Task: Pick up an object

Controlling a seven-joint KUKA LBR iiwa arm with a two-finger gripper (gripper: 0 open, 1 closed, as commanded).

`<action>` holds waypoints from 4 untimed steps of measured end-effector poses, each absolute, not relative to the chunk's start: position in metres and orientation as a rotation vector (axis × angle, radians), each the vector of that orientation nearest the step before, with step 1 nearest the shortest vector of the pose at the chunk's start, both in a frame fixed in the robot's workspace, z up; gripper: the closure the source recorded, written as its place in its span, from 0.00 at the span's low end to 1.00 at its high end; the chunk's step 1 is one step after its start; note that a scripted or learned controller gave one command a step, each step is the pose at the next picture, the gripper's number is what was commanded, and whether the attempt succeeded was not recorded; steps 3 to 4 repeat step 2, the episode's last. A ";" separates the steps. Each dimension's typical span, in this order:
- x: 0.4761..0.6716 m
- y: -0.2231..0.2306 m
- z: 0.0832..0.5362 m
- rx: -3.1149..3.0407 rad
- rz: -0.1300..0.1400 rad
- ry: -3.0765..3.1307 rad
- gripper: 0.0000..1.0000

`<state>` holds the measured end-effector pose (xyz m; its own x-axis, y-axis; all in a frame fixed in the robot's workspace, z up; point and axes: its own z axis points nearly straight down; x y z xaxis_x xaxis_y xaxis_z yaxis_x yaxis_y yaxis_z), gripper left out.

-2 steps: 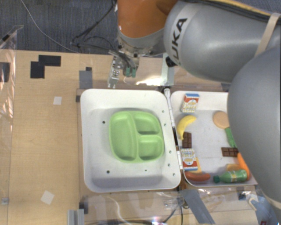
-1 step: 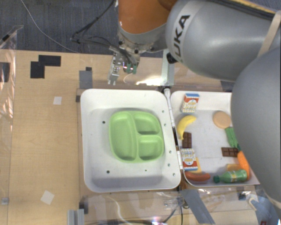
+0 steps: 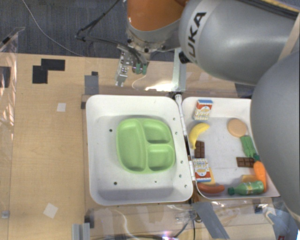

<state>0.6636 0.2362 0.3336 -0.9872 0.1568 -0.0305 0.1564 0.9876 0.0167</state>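
My gripper [image 3: 131, 67] hangs high over the bench, past the far edge of the left bin [image 3: 93, 140]. A small green patch [image 3: 139, 69] shows at its tip; what it is I cannot make out. The left bin holds a green divided plate [image 3: 144, 144]. In the right bin [image 3: 220, 140] lie a small carton [image 3: 203, 109], a banana [image 3: 199, 132], a chocolate bar [image 3: 199, 149], a second carton [image 3: 201, 169], a red sausage [image 3: 212, 188], a green bottle [image 3: 246, 188], a carrot [image 3: 260, 173], a tan round piece [image 3: 237, 127] and a green vegetable [image 3: 248, 146].
The grey arm [image 3: 234, 42] with its orange band [image 3: 152, 11] covers the upper right and hides part of the right bin's far side. Black markers [image 3: 47, 69] and cables [image 3: 98, 33] lie on the bench beyond the bins. Wooden benchtop [image 3: 42, 154] extends to the left.
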 end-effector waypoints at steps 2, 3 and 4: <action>0.666 0.238 0.362 0.234 0.035 3.080 1.00; 0.666 0.238 0.362 0.234 0.035 3.080 1.00; 0.666 0.238 0.362 0.234 0.035 3.080 1.00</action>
